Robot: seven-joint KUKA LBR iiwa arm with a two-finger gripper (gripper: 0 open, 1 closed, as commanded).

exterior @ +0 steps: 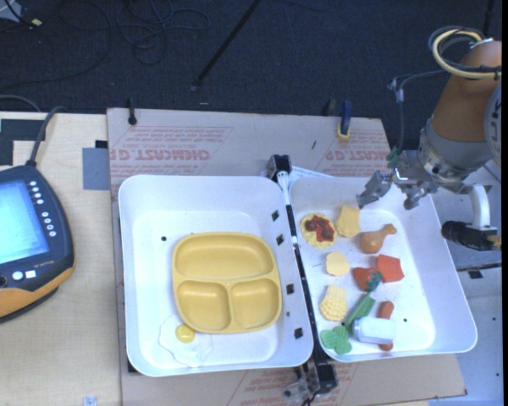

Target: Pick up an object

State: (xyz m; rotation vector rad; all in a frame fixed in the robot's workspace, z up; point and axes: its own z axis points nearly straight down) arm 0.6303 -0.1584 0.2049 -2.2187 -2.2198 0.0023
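Only readable thing we can spot is the red print on the cardboard sheet (237, 142) under the two bins. It's upside down from this angle, and the same wording shows up twice along the top strip. We make it out as something like "CHEMCAST GP", but the smaller line under it is too blurry for us.

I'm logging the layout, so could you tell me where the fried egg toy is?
The white fried egg toy with yellow yolk lies in the left white bin, near corner, touching the yellow compartment tray.
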